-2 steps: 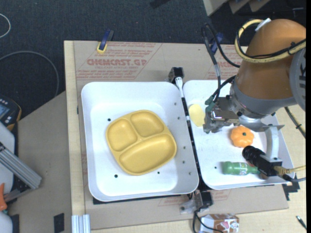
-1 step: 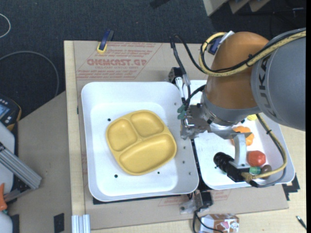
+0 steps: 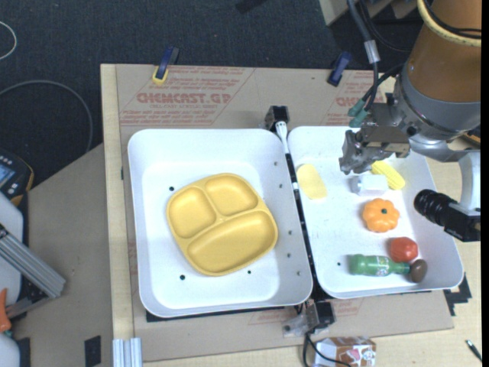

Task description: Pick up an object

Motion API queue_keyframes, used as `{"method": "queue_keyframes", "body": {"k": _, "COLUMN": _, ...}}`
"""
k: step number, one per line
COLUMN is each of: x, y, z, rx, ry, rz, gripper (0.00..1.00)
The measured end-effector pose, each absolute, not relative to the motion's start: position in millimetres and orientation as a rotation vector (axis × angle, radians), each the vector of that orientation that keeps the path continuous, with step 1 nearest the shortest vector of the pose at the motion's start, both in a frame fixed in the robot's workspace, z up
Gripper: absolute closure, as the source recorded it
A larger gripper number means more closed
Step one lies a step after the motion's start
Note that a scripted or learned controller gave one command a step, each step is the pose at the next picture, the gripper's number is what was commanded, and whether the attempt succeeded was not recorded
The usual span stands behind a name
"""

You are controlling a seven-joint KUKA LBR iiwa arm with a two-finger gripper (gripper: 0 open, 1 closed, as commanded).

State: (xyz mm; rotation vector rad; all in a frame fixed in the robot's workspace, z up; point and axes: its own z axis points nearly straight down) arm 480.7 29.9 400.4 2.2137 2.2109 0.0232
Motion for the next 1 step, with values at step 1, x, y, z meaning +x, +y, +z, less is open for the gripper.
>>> {"method": "queue_keyframes", "body": {"k": 1, "x": 479.1, "y": 46.0, "z": 371.7, "rx": 2.221, "ry": 2.226, "rz": -0.005, "gripper": 1.00}}
